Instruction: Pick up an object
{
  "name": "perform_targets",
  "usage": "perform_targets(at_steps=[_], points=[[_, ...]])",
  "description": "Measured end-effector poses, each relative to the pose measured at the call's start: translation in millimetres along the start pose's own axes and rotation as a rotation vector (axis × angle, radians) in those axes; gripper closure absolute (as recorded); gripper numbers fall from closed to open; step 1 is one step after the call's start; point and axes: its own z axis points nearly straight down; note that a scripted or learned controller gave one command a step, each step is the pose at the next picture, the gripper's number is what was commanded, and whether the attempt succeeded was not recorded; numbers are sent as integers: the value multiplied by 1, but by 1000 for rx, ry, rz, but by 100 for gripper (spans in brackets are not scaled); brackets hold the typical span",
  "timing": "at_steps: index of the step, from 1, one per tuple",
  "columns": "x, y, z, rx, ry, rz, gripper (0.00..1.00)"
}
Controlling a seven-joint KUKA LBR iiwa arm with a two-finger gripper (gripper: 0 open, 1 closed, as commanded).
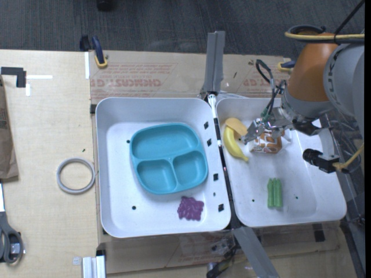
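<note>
A brown-and-white toy pastry [268, 144] lies near the back of the right bin [307, 204], directly beneath the gripper [262, 131], whose state cannot be told from above. A smooth yellow banana [233, 140] curves just left of it, long axis running front to back; a ribbed green vegetable piece [274, 192] lies nearer the front, well apart. In the left bin [110, 178], a glossy blue three-compartment tray [168, 157] sits beside knobbly purple grapes [191, 208]. A grey tape ring [76, 175] rests on the table [46, 126].

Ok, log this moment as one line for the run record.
arm: reaching into right bin | end effector: low over orange-and-white item, beside banana | green item: untouched | left bin: blue tray, purple grapes
</note>
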Motion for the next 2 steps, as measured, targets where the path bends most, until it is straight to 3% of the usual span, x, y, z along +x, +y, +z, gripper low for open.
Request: perform_targets(at_steps=[1, 2], points=[[-7, -10, 26, -33, -21, -229, 0], [-8, -6, 11, -44, -23, -228, 100]])
